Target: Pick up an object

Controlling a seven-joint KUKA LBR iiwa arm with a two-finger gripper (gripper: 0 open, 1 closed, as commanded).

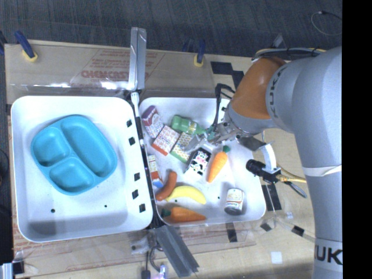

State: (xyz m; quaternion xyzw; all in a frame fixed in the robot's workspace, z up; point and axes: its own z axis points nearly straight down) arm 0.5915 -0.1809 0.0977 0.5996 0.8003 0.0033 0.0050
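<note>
Low over the right bin [256,211], gripper [216,133] sits at the carrot's [217,165] leafy top beside the green box [183,124], finger state can't tell, nothing visibly held; crowded toys risk a glancing close that nudges the cow-print carton [199,161] instead.

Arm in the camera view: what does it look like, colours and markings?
The arm is thick, rounded and light grey, with an orange band above the wrist. Dark letters, partly cut off, sit low on its side. The gripper end looks like dark metal.
</note>
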